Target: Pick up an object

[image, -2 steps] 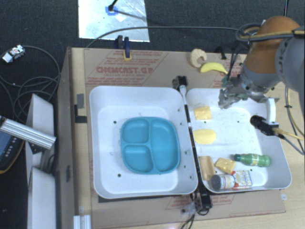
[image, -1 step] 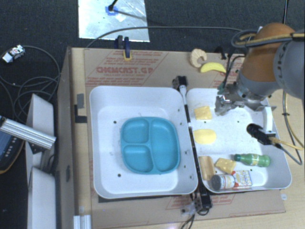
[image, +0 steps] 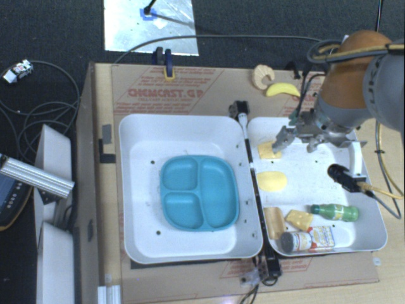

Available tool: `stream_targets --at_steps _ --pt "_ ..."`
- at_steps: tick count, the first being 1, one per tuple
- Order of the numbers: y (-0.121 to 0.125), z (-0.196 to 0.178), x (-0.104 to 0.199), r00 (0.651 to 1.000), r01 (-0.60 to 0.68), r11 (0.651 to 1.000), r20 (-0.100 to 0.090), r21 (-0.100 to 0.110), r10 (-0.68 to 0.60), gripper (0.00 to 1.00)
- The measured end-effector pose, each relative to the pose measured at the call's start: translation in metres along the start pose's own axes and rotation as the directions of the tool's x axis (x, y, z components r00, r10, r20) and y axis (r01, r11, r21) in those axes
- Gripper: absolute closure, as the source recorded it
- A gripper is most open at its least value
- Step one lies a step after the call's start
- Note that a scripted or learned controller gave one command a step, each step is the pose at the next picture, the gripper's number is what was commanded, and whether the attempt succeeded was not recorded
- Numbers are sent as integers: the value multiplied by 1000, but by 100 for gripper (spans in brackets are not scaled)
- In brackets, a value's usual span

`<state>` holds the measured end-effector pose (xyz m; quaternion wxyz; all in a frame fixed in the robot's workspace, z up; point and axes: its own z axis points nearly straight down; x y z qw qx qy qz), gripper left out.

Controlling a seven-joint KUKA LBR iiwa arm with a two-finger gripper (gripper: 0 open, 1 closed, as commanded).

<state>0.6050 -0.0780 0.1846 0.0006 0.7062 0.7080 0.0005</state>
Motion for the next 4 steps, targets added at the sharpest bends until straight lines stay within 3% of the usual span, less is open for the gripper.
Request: stream_targets --at_steps 1,2,3,4 --pt "-76 83 -36 1000 -3 1000 0 4 3 0" --pt "-119 100 -57 1000 -2 1000 0 1 2 0" --pt "-117 89 -57 1000 -1 1000 -1 -3 1 100" --pt "-117 89 -57 1000 -1 1000 -2 -3 1 0"
